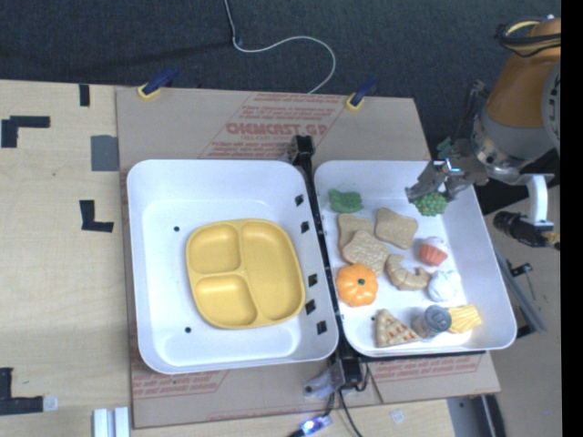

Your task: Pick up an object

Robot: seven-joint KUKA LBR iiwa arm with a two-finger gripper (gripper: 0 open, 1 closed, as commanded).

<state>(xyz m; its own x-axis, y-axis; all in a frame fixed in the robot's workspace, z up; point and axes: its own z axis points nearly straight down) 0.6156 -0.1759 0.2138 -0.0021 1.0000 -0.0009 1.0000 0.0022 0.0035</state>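
Two shallow white bins sit side by side on the counter (55, 244), resting on a sheet of brown cardboard (264, 130). The left bin (155, 185) carries a yellow divided plate (244, 273) with three compartments, lying a little right of its middle. The right bin (487, 271) holds a scatter of toy foods: a green leafy piece (345, 199) at the far left, tan bread-like pieces (395, 228) in the middle, an orange pumpkin (357, 284) against the left wall, a waffle wedge (393, 329) at the near edge, a grey round piece (437, 320) just beside a yellow corn cob (465, 318), a white piece (444, 287) near the right wall and a red-and-white piece (432, 252) just beyond it. The arm (524, 89) reaches in from the right, and its gripper (434, 186) is over the far right corner of the right bin. A green broccoli floret (432, 204) sits right at the fingertips, touching or just under them; whether it is pinched between the fingers or only lying beneath them cannot be told, nor can how far apart the fingers stand. A thin white cable (273, 44) loops across the dark floor beyond the counter.
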